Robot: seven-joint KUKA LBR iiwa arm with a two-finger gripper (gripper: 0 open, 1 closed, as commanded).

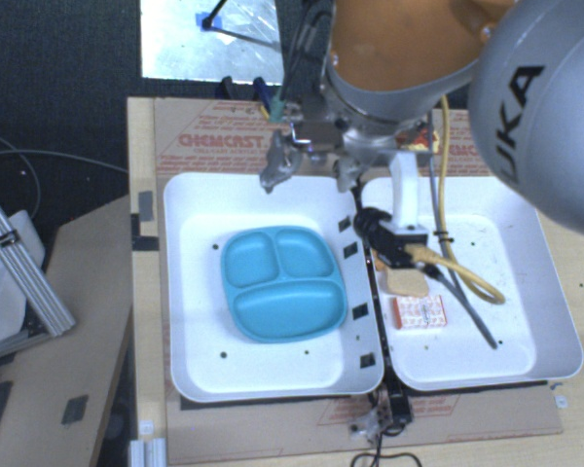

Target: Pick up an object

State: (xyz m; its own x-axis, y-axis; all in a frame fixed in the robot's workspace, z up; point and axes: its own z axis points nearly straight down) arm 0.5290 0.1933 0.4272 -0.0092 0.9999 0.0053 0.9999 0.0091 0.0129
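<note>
Blue divided plate [283, 284] — long axis left-right, flat in left bin; hand's [311, 175] grip unclear.

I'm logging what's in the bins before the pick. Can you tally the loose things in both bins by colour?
Blue: 1, the divided plate in the left bin
Tan: 1, a flat piece in the right bin
Red and white: 1, the small packet in the right bin
Total: 3
</note>
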